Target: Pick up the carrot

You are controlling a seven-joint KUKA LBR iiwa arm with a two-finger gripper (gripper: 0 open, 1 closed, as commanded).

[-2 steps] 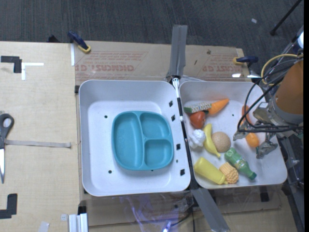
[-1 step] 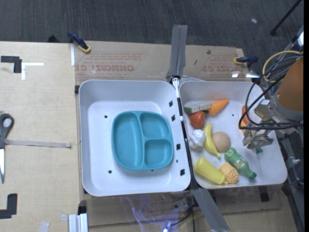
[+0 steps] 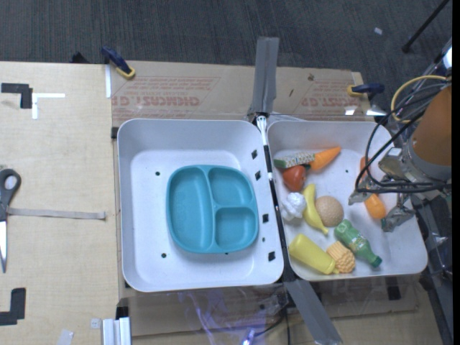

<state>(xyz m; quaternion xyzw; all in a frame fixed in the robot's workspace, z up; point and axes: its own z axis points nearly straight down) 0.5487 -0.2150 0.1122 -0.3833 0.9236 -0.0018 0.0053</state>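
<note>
Camera view showed the carrot [image 3: 325, 157] lying tilted in the right bin [image 3: 402, 264], upper middle, beside a tomato [image 3: 294, 176]. Probably light, stiff and smooth; its thicker middle suits gripping. The tool [image 3: 381, 208] hovered right, grip state unclear.

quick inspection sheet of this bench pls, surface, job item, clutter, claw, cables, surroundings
surface: two white bins side by side, left bin and right bin, on a cardboard-covered bench.
job's thing: carrot lies near the right bin's far wall, apart from the claw.
clutter: teal tray in the left bin; tomato, banana, brown ball, green bottle, corn, yellow bottle, orange piece in the right bin.
claw: claw low at the right bin's right side, by the orange piece.
cables: black and yellow cables loop by the arm.
surroundings: scissors at left; clamps on the far edge.
</note>
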